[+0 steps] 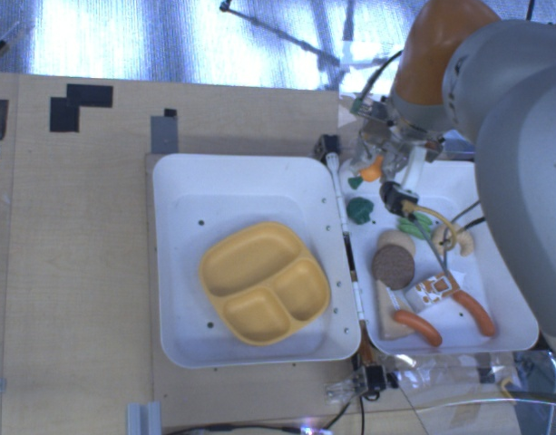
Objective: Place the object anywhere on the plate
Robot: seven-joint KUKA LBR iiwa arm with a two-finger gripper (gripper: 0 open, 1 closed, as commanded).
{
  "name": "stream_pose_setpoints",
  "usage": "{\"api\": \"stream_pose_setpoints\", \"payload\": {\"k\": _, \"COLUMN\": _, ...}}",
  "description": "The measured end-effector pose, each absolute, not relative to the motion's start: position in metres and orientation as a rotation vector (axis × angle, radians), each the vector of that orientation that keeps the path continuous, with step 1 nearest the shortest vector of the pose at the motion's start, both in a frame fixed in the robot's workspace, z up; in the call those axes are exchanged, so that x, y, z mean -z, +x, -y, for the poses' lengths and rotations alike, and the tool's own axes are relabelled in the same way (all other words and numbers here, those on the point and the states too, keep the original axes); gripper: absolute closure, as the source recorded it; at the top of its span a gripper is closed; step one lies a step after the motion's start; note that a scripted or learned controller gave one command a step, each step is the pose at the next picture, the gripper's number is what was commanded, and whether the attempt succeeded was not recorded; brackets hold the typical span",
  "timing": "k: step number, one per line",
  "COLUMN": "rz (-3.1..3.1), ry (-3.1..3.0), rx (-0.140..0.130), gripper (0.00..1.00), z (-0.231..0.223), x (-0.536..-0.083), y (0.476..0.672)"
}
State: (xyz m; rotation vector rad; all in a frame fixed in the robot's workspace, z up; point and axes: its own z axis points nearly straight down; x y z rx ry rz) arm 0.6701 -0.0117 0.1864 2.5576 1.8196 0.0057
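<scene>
A yellow plate (264, 282) with three compartments lies in the left bin (182, 333), and nothing sits on it. My gripper (389, 159) hangs over the far left corner of the right bin (509, 333), under the arm's orange band. A small orange piece (372, 167) shows right at the gripper's tip; I cannot tell whether it is held. A green lump (359, 209) lies just below it near the bin's left wall. The arm's grey body covers the right bin's far right side.
The right bin also holds a brown-topped cylinder (393, 263), two orange sausages (417, 326) (474, 311), a small white and orange box (434, 289) and a pale curved piece (459, 238). The ridge (347, 252) between the bins runs just left of the gripper.
</scene>
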Motion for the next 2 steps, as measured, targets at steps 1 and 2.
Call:
{"api": "stream_pose_setpoints", "payload": {"k": 1, "rz": -1.855, "ry": 2.541, "rx": -0.011, "gripper": 1.00, "z": -0.0779, "x": -0.2148, "y": 0.5819}}
{"api": "stream_pose_setpoints", "payload": {"k": 2, "rz": -1.841, "ry": 2.546, "rx": -0.004, "gripper": 0.00, "z": -0.0717, "x": -0.2133, "y": 0.5822}}
